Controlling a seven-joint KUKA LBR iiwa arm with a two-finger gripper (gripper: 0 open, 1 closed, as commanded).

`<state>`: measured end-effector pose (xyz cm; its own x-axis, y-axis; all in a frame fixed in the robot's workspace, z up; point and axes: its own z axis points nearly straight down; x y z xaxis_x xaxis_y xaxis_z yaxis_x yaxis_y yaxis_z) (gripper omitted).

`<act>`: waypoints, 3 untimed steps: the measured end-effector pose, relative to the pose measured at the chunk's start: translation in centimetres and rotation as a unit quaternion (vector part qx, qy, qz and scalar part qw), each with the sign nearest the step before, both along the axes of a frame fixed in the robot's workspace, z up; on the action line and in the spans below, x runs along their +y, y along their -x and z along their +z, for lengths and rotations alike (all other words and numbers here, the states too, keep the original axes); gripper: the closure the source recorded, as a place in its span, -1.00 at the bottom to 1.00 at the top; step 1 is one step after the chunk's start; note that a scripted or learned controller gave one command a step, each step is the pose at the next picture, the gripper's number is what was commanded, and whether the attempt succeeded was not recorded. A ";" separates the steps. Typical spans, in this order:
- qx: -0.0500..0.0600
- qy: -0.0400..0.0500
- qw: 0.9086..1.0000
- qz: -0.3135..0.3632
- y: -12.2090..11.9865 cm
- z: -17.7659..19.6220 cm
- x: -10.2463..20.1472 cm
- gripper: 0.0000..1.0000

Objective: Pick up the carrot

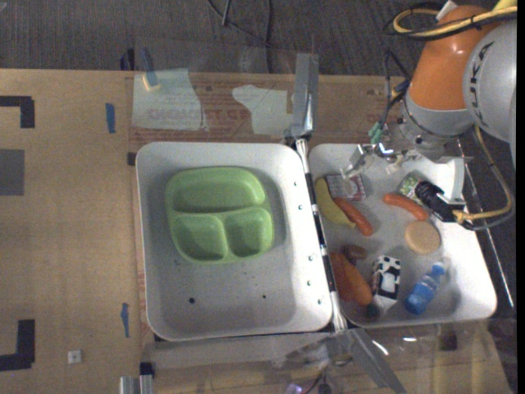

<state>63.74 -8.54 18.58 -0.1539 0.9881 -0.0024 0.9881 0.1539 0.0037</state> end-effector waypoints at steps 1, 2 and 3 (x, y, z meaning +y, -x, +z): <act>0.000 -0.001 0.997 0.074 5.5 -9.9 -1.4 -1.00; 0.001 0.000 0.975 0.222 11.6 -9.5 -2.3 -1.00; -0.001 0.000 0.967 0.255 3.5 -9.9 -3.5 -1.00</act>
